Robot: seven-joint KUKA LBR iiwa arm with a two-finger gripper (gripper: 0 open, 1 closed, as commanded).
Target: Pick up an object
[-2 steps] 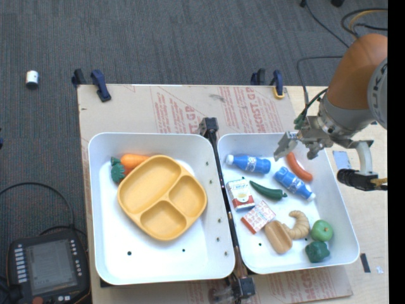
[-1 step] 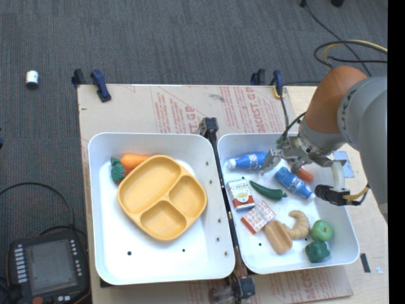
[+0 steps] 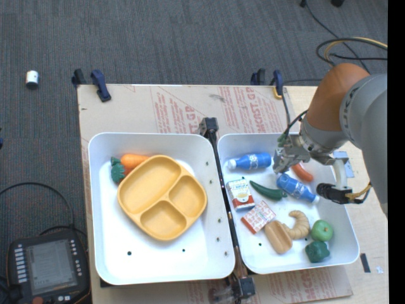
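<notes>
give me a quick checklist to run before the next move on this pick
1. End effector over the right bin: ok, it sits near the bin's upper part.
2. Something held: cannot tell, nothing is visibly between its fingers.
3. Nearest targets identified: ok, a blue bottle, a second blue bottle and a red-orange piece lie close by.
4. Crowding: not ok, the green pepper lies close to the second bottle.
5. Left bin's yellow tray out of the way: ok.
</notes>
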